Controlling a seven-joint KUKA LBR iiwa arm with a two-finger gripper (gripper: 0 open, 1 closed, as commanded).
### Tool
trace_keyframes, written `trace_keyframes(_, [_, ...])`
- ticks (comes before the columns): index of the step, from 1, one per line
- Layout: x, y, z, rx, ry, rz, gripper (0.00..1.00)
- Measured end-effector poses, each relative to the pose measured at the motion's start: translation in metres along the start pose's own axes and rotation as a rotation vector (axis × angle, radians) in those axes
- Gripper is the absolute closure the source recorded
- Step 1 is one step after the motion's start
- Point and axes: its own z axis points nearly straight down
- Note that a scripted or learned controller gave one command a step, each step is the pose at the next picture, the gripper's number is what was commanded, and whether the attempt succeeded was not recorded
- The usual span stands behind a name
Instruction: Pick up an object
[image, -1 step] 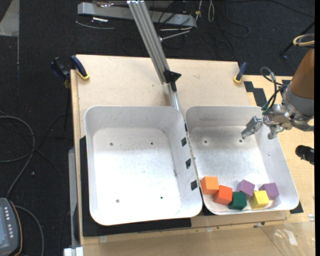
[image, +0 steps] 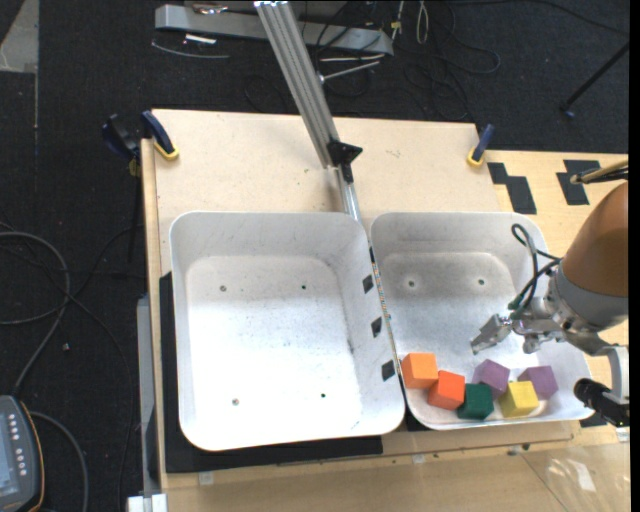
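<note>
Several small blocks lie along the near edge of the right bin (image: 455, 240): an orange block (image: 420, 368), a red-orange block (image: 447, 388), a green block (image: 478, 401), a purple block (image: 491, 375), a yellow block (image: 519, 397) and a second purple block (image: 541, 380). My gripper (image: 490, 337) hangs at the right side of this bin, just above and behind the first purple block. Nothing shows in its grasp. The wrist and its orange band (image: 605, 245) reach in from the right.
The left bin (image: 200, 235) stands beside the right one, with a raised rim between them. A slanted metal pole (image: 305, 90) runs down to the bins' far edge. Clamps sit at the bench's far corners.
</note>
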Motion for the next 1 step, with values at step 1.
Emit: trace_keyframes(1, [0.0137,0.0034,-0.1266,-0.022,-0.007,-0.008,0.0])
